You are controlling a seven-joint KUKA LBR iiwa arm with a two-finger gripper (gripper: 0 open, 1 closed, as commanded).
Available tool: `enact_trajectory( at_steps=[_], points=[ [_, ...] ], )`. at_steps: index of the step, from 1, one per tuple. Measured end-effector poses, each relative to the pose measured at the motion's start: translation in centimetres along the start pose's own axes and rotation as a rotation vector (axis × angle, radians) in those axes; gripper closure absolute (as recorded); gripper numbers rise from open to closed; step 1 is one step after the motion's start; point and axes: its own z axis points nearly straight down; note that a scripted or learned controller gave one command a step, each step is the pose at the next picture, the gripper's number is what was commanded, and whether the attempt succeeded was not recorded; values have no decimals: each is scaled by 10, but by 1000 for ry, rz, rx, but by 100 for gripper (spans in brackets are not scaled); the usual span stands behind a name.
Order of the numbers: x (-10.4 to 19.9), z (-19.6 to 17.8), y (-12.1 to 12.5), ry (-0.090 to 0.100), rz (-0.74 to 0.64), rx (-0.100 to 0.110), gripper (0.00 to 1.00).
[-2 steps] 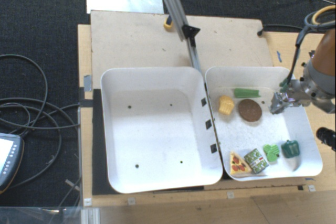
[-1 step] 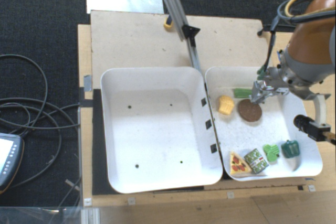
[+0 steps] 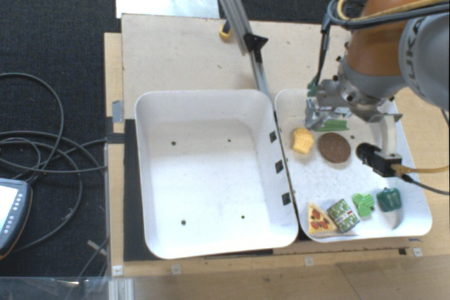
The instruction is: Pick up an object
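My gripper [image 3: 318, 117] hangs low over the back of the right bin [image 3: 420, 221]. A flat green piece [image 3: 333, 126] lies right at its tip, partly hidden by the gripper body, and I cannot tell whether it is gripped. Just in front sit a yellow wedge [image 3: 303, 141] and a brown round disc [image 3: 335, 148]. Along the bin's front edge lie a pizza slice toy [image 3: 320, 219], a green printed box [image 3: 343, 214], a light green block [image 3: 363, 203] and a dark green pepper [image 3: 389, 199].
The left bin [image 3: 151, 116] stands beside the right one, with a black-marked divider wall between them. A grey pole [image 3: 232, 0] slants over the bench behind the bins. A black connector with a yellow cable [image 3: 375, 159] hangs from the arm over the right bin.
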Motion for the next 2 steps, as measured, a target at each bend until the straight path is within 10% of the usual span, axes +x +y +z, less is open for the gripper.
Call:
enact_trajectory(
  at_steps=[2],
  points=[
    [82,16,35,-1,2,1,100]
  ],
)
